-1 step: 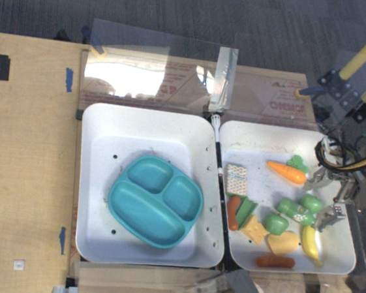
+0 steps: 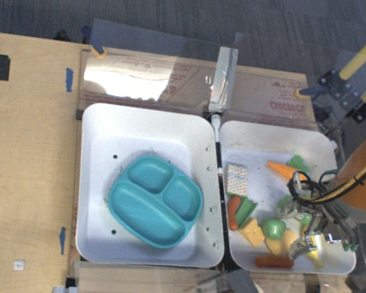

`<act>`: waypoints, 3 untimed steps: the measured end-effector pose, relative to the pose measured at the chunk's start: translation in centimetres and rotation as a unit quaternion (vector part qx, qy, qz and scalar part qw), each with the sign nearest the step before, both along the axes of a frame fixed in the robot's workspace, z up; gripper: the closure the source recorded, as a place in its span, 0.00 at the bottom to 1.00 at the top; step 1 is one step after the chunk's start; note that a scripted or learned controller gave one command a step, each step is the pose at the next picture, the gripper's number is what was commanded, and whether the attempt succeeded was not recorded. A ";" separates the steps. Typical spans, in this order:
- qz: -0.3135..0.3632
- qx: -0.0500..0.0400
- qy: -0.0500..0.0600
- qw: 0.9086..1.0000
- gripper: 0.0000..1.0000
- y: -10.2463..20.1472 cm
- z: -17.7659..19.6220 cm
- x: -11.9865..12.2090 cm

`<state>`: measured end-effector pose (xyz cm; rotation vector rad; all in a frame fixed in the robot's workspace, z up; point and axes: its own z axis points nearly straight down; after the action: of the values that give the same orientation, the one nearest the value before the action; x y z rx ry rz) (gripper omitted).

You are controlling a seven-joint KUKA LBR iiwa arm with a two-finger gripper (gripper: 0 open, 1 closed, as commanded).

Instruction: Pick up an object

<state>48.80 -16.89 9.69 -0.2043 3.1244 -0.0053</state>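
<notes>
The right bin (image 2: 262, 142) holds several toy foods: an orange carrot (image 2: 280, 168), a checkered packet (image 2: 236, 179), a red pepper (image 2: 233, 210) beside a green one (image 2: 247, 209), a yellow cheese wedge (image 2: 252, 232), a green apple (image 2: 275, 228) and a red sausage (image 2: 273, 262). My gripper (image 2: 305, 238) hangs low over this bin's right half, just right of the apple, with cables looped above it. It hides part of a green piece and a yellow piece (image 2: 315, 258) beneath it. I see nothing clearly held.
A teal divided plate (image 2: 156, 200) lies in the left bin (image 2: 95, 165). A metal divider (image 2: 223, 81) stands behind the bins. The arm's orange band (image 2: 363, 176) leans in over the right bin's far right rim.
</notes>
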 end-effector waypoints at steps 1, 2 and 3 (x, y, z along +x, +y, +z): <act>0.002 -0.001 -0.003 1.000 1.00 0.2 1.0 0.2; 0.002 0.000 -0.003 1.000 0.00 0.2 1.0 0.2; -0.118 0.002 -0.002 0.993 0.00 2.8 -0.8 10.2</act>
<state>58.98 -14.05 8.92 0.1653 3.1239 -0.0005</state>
